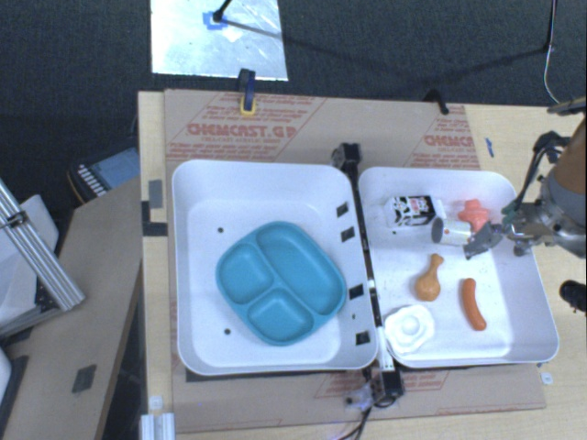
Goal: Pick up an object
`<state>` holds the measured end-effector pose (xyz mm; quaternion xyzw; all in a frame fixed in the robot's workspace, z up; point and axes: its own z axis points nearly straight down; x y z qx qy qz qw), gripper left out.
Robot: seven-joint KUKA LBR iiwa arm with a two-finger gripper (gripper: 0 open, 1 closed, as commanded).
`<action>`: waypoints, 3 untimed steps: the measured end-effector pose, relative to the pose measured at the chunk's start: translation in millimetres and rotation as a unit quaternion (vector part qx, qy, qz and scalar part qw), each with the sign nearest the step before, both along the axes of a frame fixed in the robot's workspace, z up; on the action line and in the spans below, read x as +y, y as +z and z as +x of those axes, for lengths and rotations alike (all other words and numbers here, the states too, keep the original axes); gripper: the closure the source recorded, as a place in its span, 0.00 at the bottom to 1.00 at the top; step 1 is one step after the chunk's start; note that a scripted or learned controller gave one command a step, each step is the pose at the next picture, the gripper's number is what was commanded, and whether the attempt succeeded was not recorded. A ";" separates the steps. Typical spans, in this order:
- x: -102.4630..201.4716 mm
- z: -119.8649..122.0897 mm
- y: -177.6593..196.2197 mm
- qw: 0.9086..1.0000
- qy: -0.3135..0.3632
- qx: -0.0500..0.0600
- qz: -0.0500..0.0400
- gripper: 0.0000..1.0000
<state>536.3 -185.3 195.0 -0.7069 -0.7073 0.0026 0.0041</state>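
Two white bins (266, 177) rest on cardboard (312, 122) over dark carpet (73, 44); tool (484, 236) state unclear.

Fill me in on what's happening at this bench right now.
A robot arm reaches in from the right, its gripper low over the right bin, close to a small white cylinder and a pink toy. Nothing visibly sits in its grasp. A black-and-white carton, a drumstick, a sausage and a white piece also lie there. The left bin holds a blue divided plate.
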 end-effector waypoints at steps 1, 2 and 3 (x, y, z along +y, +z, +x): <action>0.2 2.9 5.5 1.000 0.001 -0.005 -0.001 0.00; -9.7 5.2 -47.6 1.000 0.000 -0.004 -0.001 0.00; -13.2 3.2 -90.3 1.000 0.000 -0.004 -0.001 0.00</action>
